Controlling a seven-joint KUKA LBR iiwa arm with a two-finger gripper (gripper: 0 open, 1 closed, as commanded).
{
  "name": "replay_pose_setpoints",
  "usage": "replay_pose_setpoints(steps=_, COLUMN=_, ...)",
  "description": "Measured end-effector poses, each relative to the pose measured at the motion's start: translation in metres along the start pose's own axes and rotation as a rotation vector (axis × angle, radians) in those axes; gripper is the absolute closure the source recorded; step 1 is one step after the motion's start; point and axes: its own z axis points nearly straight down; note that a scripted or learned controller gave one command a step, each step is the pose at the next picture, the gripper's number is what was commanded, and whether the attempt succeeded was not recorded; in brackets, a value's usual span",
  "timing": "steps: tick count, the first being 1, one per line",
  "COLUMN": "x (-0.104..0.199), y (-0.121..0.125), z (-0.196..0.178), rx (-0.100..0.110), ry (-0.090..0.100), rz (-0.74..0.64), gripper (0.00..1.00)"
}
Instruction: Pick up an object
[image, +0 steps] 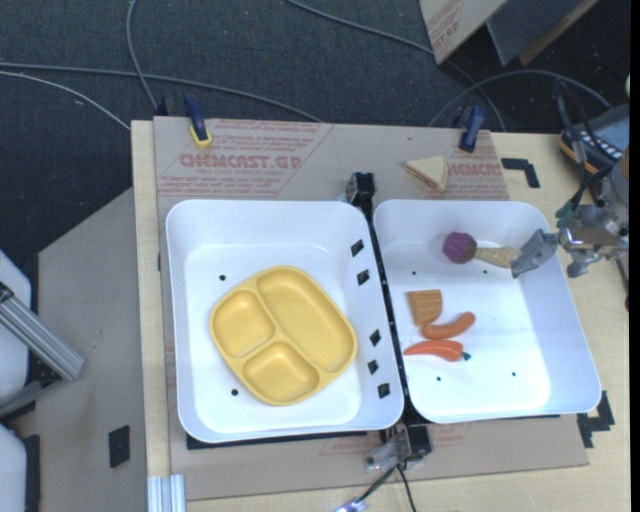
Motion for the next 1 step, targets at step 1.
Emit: replay_pose_setpoints(steps=1, x=0.0004, y=0.0024, z=-0.0064, rx=-0.012, ry=-0.003, rz=-0.003, gripper=0.0)
